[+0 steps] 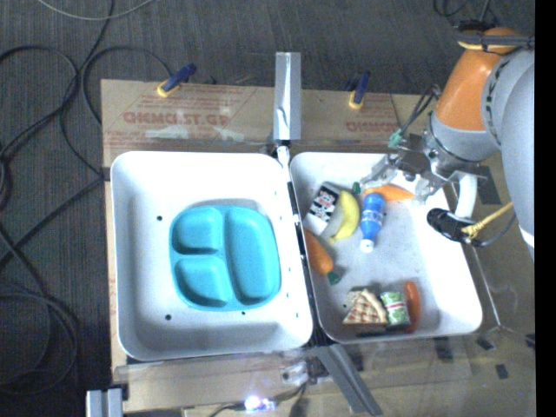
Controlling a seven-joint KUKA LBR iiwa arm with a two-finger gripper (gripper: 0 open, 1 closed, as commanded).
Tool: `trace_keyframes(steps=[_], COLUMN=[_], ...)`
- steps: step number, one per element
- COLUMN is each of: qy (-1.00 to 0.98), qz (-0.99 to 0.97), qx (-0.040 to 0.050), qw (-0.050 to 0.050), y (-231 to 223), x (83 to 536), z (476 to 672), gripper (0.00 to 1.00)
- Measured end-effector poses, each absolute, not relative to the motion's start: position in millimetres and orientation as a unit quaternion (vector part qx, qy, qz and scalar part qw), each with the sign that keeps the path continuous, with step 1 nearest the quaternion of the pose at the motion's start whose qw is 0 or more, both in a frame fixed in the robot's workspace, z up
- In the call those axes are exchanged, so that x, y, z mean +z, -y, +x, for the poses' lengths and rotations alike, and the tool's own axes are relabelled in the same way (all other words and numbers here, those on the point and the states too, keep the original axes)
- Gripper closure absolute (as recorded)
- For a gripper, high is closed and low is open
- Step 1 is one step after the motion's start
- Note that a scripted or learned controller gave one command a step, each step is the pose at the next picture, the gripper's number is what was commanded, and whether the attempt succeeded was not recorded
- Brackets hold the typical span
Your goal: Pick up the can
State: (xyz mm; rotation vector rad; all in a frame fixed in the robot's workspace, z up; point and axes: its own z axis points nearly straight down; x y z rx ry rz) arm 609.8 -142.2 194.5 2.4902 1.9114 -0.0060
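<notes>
A small can (323, 203) with a black, white and red label lies near the back left of the right bin (452, 276), touching a yellow banana (347, 215). My gripper (401, 170) hangs over the back of that bin, to the right of the can and roughly a banana's length from it. An orange piece (397, 192) lies just below the gripper. Nothing shows in the gripper.
A blue bottle (372, 218) lies right of the banana. A carrot (318, 254) rests by the left wall. At the front lie a sandwich (365, 307), a green-labelled tin (395, 308) and a red sausage (413, 297). The left bin (139, 189) holds a blue divided tray (226, 254).
</notes>
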Motion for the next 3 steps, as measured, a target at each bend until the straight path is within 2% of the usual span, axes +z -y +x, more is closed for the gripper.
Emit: trace_keyframes(steps=[1, 2, 3], qy=[-0.634, -0.562, -0.541], qz=[0.773, 0.827, 0.841], qx=[-0.0012, -0.0069, 0.0005], qw=[-0.001, -0.002, 0.003], y=[164.6, 122.9, 139.6], x=[91.2, 87.2, 88.5], z=[543.0, 639.0, 595.4], gripper=[0.00, 0.00, 0.00])
